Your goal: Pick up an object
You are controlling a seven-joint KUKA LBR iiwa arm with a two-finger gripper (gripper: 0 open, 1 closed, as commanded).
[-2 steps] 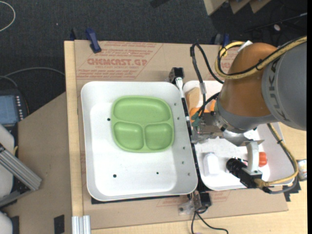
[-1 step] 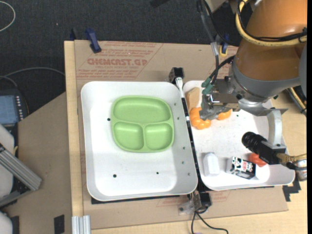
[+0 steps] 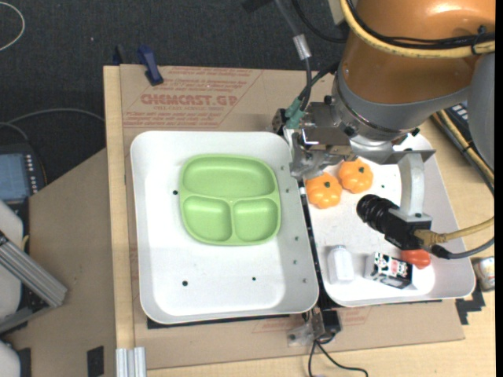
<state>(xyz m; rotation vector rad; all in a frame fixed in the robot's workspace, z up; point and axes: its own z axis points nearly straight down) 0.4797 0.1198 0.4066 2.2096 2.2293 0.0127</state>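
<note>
Two small orange pumpkins lie side by side in the right bin [image 3: 440, 234], one [image 3: 323, 192] nearer the divider and one [image 3: 356, 176] further back. My gripper [image 3: 308, 157] hangs over the right bin's far left corner, just behind and left of the pumpkins, under the arm's wide orange band. A small white block [image 3: 340, 264] rests near the right bin's front edge. Beside it sits a little black, white and red printed item [image 3: 391, 269], with a small red piece [image 3: 420, 258] to its right.
The left bin [image 3: 157, 234] holds a pale green divided plate [image 3: 230, 198] in its far half. A cardboard sheet [image 3: 189, 93] lies under both bins. Cables trail at the front [image 3: 326, 344] and a blue clip [image 3: 149, 65] sits at the back left.
</note>
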